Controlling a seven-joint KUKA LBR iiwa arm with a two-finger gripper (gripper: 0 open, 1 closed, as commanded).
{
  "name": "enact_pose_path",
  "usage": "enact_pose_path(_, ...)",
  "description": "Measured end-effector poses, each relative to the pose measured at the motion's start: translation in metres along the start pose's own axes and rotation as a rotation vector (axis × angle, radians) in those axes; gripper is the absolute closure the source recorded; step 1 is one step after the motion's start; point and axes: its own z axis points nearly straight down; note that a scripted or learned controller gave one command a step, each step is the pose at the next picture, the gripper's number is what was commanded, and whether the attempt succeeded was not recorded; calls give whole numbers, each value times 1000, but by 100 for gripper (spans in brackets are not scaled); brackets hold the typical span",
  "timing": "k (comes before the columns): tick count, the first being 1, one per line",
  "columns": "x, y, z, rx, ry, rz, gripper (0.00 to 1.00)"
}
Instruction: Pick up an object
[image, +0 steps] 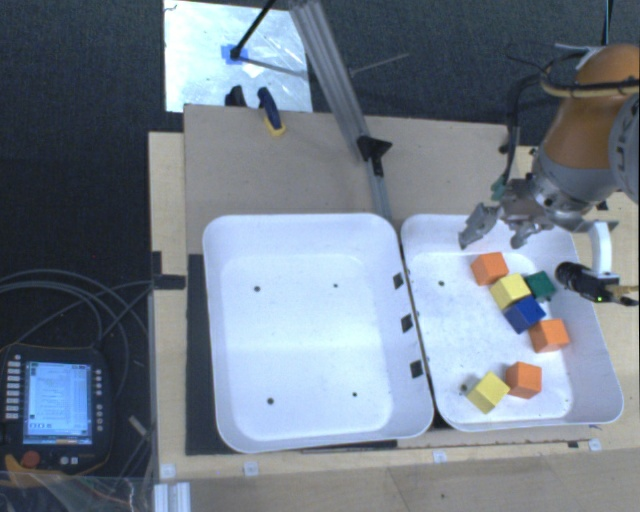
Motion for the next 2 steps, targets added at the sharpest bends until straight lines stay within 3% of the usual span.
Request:
enact_pose_path(1,0,0,0,0,0,0,0)
enact_pose_path(2,0,-6,43,4,-1,3,0)
